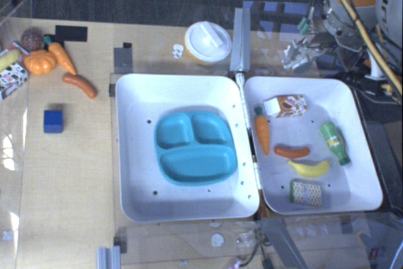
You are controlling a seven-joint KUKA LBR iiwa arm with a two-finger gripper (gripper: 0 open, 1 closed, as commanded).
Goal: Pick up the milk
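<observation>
In the right bin point(359, 104), up toward its eleven o'clock corner, the milk point(286, 106) lies on its side, a small white and orange carton with printing too small to read. Just at its seven o'clock a carrot point(262, 132) points down along the bin's left wall. At the carton's six o'clock a red sausage point(292, 151) lies flat, with a banana point(310, 167) just beneath it and a green-and-white patterned packet point(306, 193) lower again; its label is hard to make out. A green bottle point(334, 142) rests tilted near the right wall, at about four o'clock from the milk.

The gripper point(296, 58) hangs outside the bin, beyond its top rim at roughly twelve o'clock from the carton, well apart from it. Its metal parts blur into the glare there, and I cannot tell how its fingers stand. The arm behind it is cut off by the top right corner, only the orange band and cables showing.

The left bin point(135, 104) holds a blue divided tray point(195, 147). Beyond it at twelve o'clock sits a white bowl point(208, 41). Far out at nine and ten o'clock on the bench lie a blue cube point(53, 121), another sausage point(80, 84), a second carrot point(62, 57) and a small pumpkin point(39, 62); further toys at the left edge are cropped.
</observation>
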